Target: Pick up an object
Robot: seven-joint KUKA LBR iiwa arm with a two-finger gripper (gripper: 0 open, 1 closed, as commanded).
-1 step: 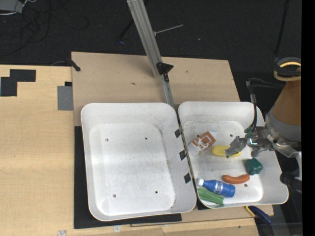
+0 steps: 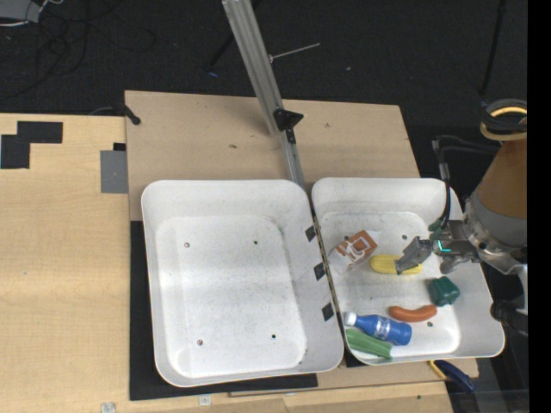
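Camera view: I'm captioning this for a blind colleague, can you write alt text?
A gripper reaches from the right into the right bin, at a yellow object. Nearby lie a blue bottle, an orange sausage-shaped piece, green items and a brown-and-white toy. The left bin adjoins it.

The right bin holds a banana at centre, a sausage and bottle nearer the front

Grey arm, orange band, dark claw
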